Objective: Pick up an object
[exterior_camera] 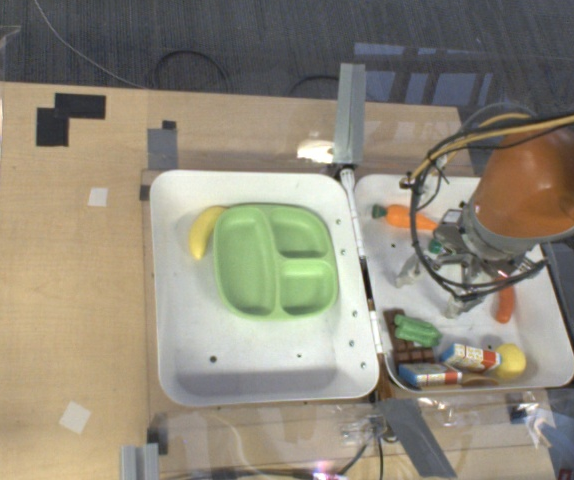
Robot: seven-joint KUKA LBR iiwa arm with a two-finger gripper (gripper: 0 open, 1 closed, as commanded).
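Note:
My gripper [430,288] hangs low over the middle of the right bin [550,330], beneath the arm's orange band [529,190]. Its two grey fingers [406,270] stand spread, and only white bin floor shows between them, so it is open and holds nothing. An orange carrot [408,218] lies at the bin's far left, just beyond the fingers. To the right of the gripper lies a small red-orange piece [505,305]. Along the near wall are a green item [417,329], a brown bar [408,350], a white tube [472,356], a yellow lemon [512,361] and a red-and-blue tube [428,375].
The left bin [257,383] holds a green divided plate [274,260] with a yellow banana [201,232] against its left edge. A grey post [348,118] stands behind the seam between the bins. Black and yellow cables [447,153] loop from the arm over the right bin.

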